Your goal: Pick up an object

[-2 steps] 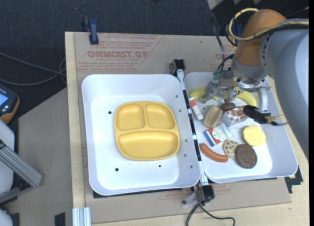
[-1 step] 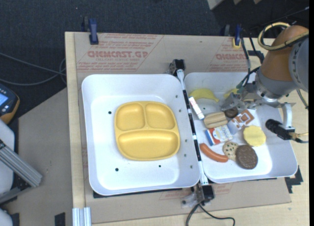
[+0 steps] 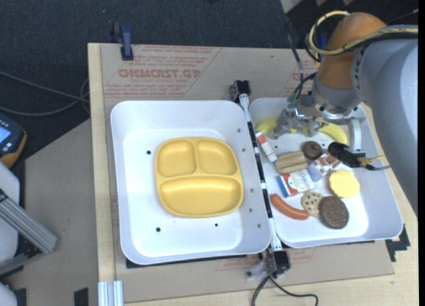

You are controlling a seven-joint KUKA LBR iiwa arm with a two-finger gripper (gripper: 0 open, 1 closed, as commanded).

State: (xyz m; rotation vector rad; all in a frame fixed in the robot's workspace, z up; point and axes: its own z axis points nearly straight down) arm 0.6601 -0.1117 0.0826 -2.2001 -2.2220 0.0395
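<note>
My gripper hangs low over the back of the right bin, beneath the orange band of the arm. It hovers by a yellow banana-like toy, whose other end pokes out to the right of the gripper. Just in front of it lie a brown round piece and a tan cylinder. A red and white packet rests beside the bin's left wall. I see nothing held.
Nearer the front of the right bin lie a yellow disc, a dark brown cookie, a chip cookie, a sausage and a small carton. The left bin bears a yellow divided plate.
</note>
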